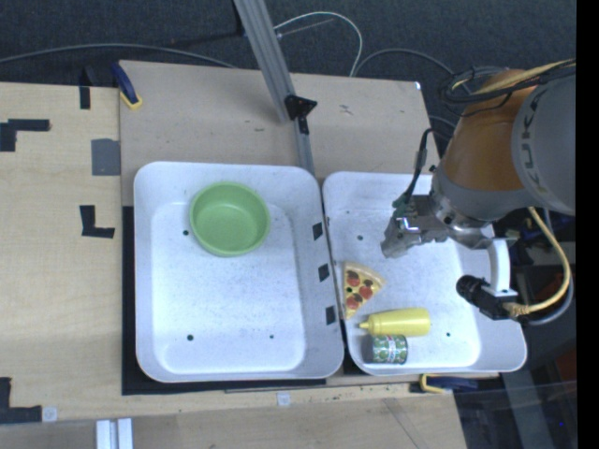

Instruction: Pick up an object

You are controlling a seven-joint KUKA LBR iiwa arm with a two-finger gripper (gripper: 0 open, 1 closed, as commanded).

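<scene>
Cannot tell how the jaws stand. Gripper above right bin, near pizza slice, yellow bottle and can. Best: pick one, go straight down, squeeze gently.

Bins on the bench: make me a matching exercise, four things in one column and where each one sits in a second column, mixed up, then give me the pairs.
Things:
1. green bowl
2. pizza slice
3. yellow bottle
4. green can

Places:
A. right bin, nearest its front edge
B. left bin, far part
C. right bin, lying just behind the can
D. right bin, by the wall shared with the left bin

Pairs: 1-B, 2-D, 3-C, 4-A
</scene>
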